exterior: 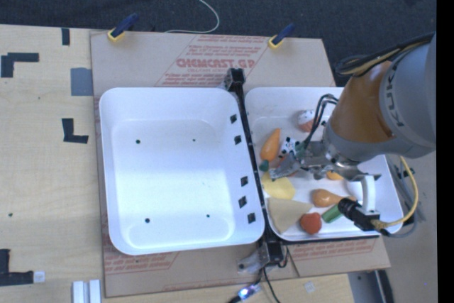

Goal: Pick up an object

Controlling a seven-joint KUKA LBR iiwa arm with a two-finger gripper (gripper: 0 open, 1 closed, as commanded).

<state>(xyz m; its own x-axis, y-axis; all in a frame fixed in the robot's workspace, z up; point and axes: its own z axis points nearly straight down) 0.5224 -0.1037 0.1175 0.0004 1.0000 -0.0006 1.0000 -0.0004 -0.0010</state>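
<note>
Gripper (287, 165) low in right bin (397, 184) nr orange toy (270, 144), finger state unclear.

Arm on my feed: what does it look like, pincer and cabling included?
The arm is a thick, rounded grey body with a broad orange band above the wrist. Thin dark cables loop beside the band. The pincer is small, dark metal.

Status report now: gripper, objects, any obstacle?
Gripper low in right bin. Nothing seen held. Orange piece and yellow piece close beside.
</note>
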